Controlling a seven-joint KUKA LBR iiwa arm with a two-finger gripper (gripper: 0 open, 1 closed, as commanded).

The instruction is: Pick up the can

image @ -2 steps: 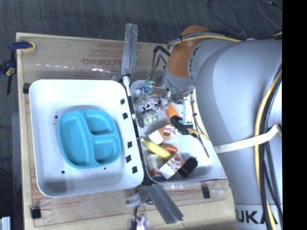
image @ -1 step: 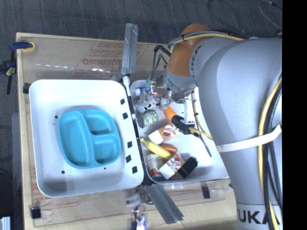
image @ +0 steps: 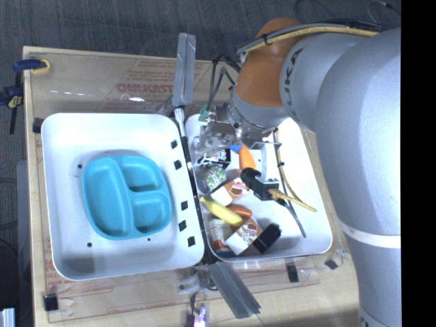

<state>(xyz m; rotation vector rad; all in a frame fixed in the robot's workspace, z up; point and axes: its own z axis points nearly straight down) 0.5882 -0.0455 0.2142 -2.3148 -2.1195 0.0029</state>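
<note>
The arm reaches down into the right bin (image: 317, 234) and its jaws (image: 212, 136) are low at the far left corner of it, among the clutter. I cannot tell if the jaws are open or closed, because the wrist and the metal parts cover them, and no object is visible between them.

The can (image: 215, 176) seems to be the small round object with a green and white pattern, just below the jaws toward the near side, close to the wall that divides the two bins. It lies among other things: a dark packet (image: 216, 157) sits between it and the jaws, a carton (image: 230, 191) touches it on the near side, and a banana (image: 225, 212) lies further in the same direction. An orange carrot-like piece (image: 246, 158) is to the right of the jaws.

To do this step well, in my judgement the jaws should move a little toward the near side, until they are centred over the can, and then go down straight with the opening across the round body. The neighbours are tight, so a finger may land on the carton or the packet. The can looks small, smooth and hard, so it can slip or roll if the grip is off-centre. The left bin (image: 61, 182) with the blue tray (image: 126, 196) plays no role here
</note>
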